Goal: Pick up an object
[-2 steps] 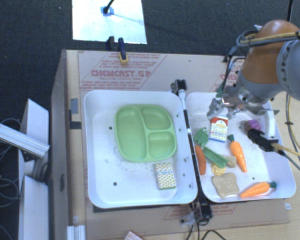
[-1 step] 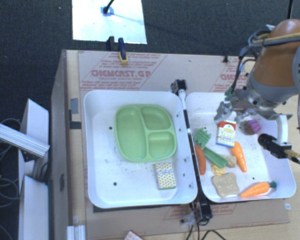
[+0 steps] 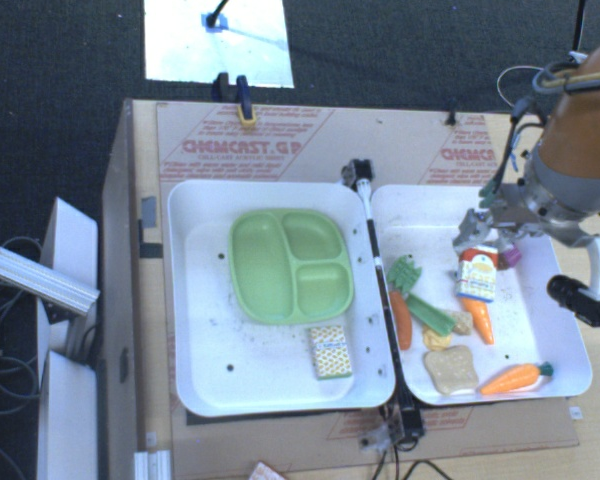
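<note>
Hovering over the upper part of the right bin (image 3: 570, 353), the gripper (image 3: 477, 230) sits just above a small carton with an orange top and blue-and-white label (image 3: 477, 275). Whether the carton is between the fingers, or how far apart they stand, cannot be told from this slanted view; wrist hardware covers them.

Carton lies near the middle of the right bin, a purple piece (image 3: 509, 256) touching its upper right side. Judged the likeliest target, being closest under the tool.

Crowding below and left:
- orange carrot (image 3: 479, 320) directly below the carton, touching or nearly so
- long green vegetable (image 3: 421, 302) to the left
- second carrot (image 3: 401, 319) by the divider
- small yellow piece (image 3: 437, 339), tan bread slice (image 3: 451, 369), third carrot (image 3: 513, 377) along the lower edge

Left bin (image 3: 205, 368) holds a green divided plate (image 3: 288, 266) and a small patterned box (image 3: 331, 351), well apart from the arm.

Risks, as judgement:
- Carton looks smooth-sided and lies tilted; a pinch across the wrong faces could squirt it out sideways.
- Purple piece may be caught alongside, spoiling the closure or giving a double pick.
- A descent slightly low in the view would land on the carrot, rolling it away.
- Closing too high would nip only the orange top, and the carton could drop on lift.
</note>
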You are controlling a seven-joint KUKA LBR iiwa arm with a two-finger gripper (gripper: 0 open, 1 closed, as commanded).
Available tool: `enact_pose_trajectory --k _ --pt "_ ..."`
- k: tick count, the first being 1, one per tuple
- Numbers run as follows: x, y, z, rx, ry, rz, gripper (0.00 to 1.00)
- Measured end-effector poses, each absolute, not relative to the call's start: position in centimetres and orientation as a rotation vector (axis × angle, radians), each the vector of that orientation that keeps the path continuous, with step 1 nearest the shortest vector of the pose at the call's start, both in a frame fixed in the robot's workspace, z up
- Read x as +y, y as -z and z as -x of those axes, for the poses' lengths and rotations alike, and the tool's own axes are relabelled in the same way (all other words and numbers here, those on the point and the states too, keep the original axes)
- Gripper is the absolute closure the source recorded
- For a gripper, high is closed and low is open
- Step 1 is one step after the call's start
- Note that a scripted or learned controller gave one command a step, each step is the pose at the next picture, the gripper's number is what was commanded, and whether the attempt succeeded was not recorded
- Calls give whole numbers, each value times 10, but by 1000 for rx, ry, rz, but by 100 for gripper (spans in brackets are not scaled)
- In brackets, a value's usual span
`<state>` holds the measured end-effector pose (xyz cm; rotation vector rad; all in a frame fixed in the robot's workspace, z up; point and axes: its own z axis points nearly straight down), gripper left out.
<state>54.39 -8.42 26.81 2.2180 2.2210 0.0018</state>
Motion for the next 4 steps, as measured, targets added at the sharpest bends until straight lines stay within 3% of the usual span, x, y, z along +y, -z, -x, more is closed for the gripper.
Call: enact_pose_trajectory --k 1,4 --pt "-90 -281 -493 2222 -2 -2219 100" --pt "-117 -273 -487 2222 -3 -2218 100"
